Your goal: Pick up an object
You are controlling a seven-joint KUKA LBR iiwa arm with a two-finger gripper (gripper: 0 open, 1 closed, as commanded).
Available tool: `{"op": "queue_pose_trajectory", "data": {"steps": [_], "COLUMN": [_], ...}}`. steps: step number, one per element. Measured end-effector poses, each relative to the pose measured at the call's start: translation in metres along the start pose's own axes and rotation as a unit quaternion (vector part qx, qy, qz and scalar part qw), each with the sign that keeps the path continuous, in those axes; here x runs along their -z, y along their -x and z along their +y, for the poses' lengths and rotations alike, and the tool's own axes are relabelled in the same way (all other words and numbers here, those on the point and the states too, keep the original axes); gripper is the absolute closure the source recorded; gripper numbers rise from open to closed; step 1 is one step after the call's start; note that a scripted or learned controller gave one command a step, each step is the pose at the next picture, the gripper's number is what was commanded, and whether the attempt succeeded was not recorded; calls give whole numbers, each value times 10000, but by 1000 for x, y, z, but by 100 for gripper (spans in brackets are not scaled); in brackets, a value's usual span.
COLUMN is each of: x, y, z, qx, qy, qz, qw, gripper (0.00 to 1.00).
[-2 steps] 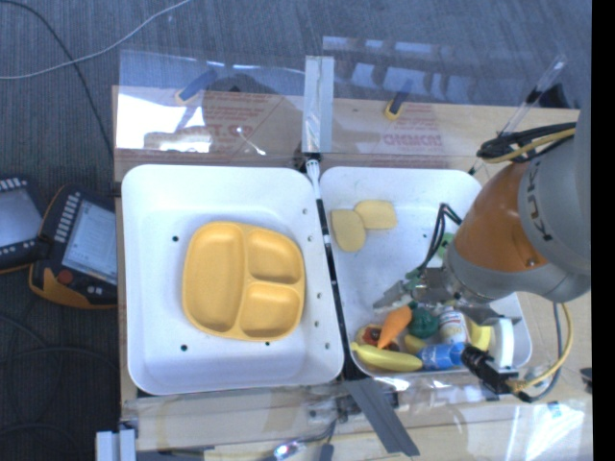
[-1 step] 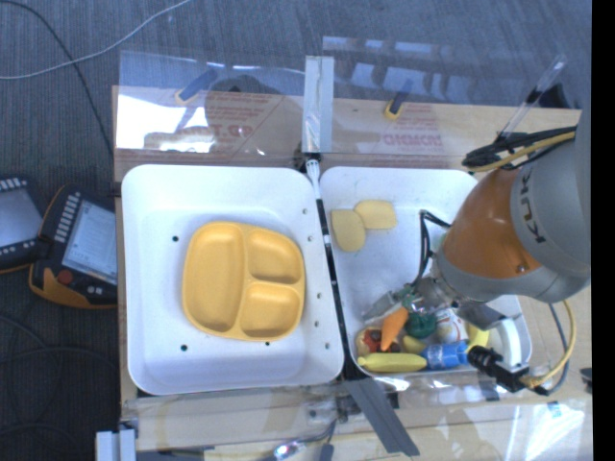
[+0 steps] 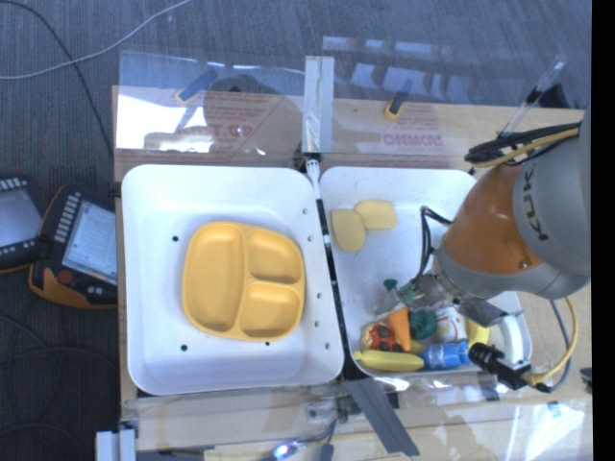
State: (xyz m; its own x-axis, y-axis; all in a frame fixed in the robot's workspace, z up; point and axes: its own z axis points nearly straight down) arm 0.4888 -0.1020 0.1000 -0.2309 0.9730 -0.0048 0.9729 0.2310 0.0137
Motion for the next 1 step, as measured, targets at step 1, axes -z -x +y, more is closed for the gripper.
{"op": "queue_pose_trajectory", "data": {"steps": [1], "x": [82], "y": [-28], "z": [88], "qx": [-865], "qy": [-89], "qz": [1], "qw": [9962], "gripper": [100]}}
